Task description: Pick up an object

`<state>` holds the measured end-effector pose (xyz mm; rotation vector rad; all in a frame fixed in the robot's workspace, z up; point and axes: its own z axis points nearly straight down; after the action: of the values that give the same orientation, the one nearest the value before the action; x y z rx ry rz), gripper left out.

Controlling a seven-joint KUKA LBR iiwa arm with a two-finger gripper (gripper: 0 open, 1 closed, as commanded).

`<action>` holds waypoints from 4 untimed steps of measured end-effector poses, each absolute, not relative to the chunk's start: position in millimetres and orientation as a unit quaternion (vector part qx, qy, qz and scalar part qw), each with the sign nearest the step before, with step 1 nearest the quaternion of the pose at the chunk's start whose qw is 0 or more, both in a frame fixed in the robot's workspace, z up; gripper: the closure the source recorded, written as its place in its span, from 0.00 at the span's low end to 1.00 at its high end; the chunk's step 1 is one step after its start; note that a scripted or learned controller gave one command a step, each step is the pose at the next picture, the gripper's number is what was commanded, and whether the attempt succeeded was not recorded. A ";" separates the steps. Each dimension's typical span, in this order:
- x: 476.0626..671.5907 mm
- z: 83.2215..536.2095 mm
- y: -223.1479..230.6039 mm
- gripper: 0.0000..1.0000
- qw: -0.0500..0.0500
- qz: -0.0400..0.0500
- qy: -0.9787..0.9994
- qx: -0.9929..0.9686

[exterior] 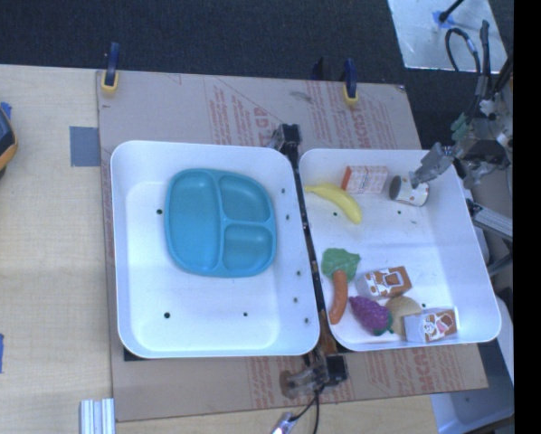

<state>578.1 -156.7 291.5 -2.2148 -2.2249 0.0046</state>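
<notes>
Pincer (413, 191) low at upper right of right bin (460, 242); cannot tell its spread. Centre over carton (366, 180), descend straight.

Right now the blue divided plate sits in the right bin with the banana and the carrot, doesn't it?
Not quite. The camera view shows the blue divided plate in the left bin; the banana and carrot lie in the right bin.

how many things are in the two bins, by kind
Plates: 1, the blue plate
Toy fruit and vegetables: 4, banana, carrot, purple grapes, potato
Small cartons: 3, at
Total: 8
</notes>
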 end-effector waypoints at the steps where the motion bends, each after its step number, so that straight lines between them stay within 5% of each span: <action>1: 599.9 166.5 -104.2 0.00 0.002 0.002 -0.709 -0.705; 2: 641.1 100.3 -120.5 0.00 0.001 0.002 -0.710 -0.705; 4: 656.2 92.1 -101.2 0.00 0.001 0.002 -0.710 -0.704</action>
<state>656.2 -101.2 92.1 -2.2121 -2.2289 0.0055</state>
